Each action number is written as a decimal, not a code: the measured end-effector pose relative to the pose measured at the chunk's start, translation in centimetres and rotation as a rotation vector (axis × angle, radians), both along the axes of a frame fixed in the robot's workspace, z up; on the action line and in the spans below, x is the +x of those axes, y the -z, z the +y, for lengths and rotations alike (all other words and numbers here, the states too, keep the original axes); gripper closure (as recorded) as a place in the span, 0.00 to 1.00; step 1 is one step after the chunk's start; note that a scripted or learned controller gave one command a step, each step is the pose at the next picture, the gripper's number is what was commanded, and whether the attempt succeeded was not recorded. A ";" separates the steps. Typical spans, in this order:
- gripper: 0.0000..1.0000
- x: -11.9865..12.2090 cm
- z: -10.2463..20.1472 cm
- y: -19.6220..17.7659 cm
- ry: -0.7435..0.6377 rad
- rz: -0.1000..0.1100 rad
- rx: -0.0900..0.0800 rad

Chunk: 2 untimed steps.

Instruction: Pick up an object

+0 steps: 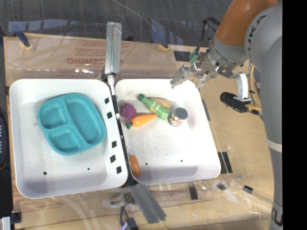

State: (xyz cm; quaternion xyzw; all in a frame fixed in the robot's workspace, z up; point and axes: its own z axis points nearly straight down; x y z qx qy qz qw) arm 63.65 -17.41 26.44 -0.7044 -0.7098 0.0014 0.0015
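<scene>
The end effector [188,76] is seen hovering over the right shallow white plastic bin's [201,169] far rim, fingers spread apart, nothing gripped. Just below it: a glossy green bottle [155,106], round can [178,116], smooth orange carrot [142,120]. The wooden surface [240,157] looks film-covered.

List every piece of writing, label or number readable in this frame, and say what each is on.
Red print on the clear sheet behind the bins: mirrored or upside down, too blurred to read.
Label on the green bottle: too small to read.
Markings on the small can: too small to read.
No text on the teal divided plate or either white bin.
</scene>
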 end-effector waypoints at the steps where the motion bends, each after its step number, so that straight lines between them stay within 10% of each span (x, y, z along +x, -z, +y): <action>1: 0.00 -7.7 1.6 11.4 0.085 0.008 0.002; 2: 0.00 -5.1 4.9 17.4 0.076 0.000 0.000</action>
